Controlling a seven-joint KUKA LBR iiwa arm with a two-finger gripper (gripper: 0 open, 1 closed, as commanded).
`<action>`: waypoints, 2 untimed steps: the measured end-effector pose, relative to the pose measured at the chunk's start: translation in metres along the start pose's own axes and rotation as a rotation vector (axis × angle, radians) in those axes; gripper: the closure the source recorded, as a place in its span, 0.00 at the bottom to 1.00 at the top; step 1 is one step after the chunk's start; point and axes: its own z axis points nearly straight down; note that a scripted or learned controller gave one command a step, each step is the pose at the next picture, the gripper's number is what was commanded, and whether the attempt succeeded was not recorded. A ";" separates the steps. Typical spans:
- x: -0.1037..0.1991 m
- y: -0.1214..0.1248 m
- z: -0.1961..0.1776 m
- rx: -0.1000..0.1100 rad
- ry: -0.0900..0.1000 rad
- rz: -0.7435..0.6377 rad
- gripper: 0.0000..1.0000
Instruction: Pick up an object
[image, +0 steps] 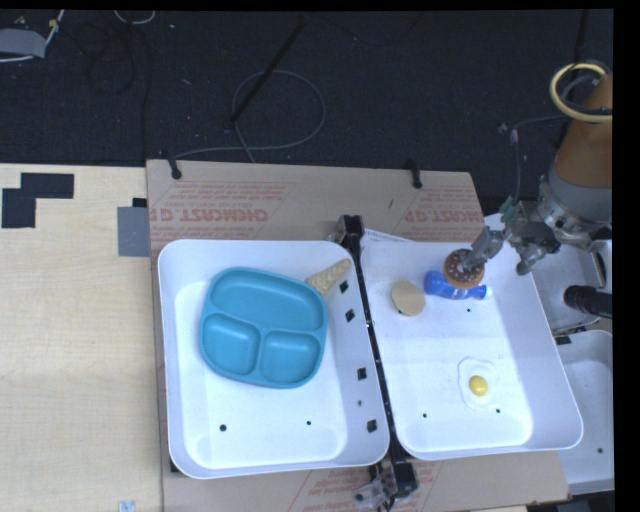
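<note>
In the right bin (520, 330) lie a brown sprinkled donut (462, 266) resting on a blue toy (452, 288), a tan round cookie (407, 298) and a fried egg (478, 384). My gripper (508, 250) hangs over the bin's far right corner, open, with nothing between its fingers. One finger (487, 244) ends just right of the donut, and I cannot tell whether it touches it. The left bin (190, 420) holds a blue divided plate (264, 327) and a tan ice cream cone (328, 277).
A black divider (365, 330) runs between the two bins. Both bins sit on a cardboard sheet (300, 205). The arm's orange band (585, 140) rises at the far right, with cables and a black fitting (592, 298) beside the right bin.
</note>
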 end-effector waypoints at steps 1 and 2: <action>0.000 0.002 -0.008 -0.014 -0.003 -0.002 0.00; 0.006 -0.003 0.039 -0.007 -0.001 -0.001 0.00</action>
